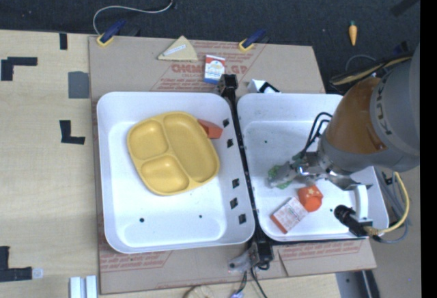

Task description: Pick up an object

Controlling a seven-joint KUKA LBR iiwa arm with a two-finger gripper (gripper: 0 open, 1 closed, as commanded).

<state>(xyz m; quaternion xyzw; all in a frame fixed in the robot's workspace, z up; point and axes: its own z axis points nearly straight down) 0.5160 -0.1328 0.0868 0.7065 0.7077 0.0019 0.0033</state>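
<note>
I judge this the reach: my tool (pixel 295 168) hovers low in the right bin (pixel 273 119), grip state unclear, the green object (pixel 278 172) just beside it. Next: close squarely, lift.

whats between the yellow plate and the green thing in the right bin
In the camera view, the black divider between the bins lies between the yellow divided plate and the green object, plus bare white bin floor.

yellow plate (pixel 174 153), 2 white bins (pixel 113 173), orange-banded grey arm (pixel 372 119)
</note>
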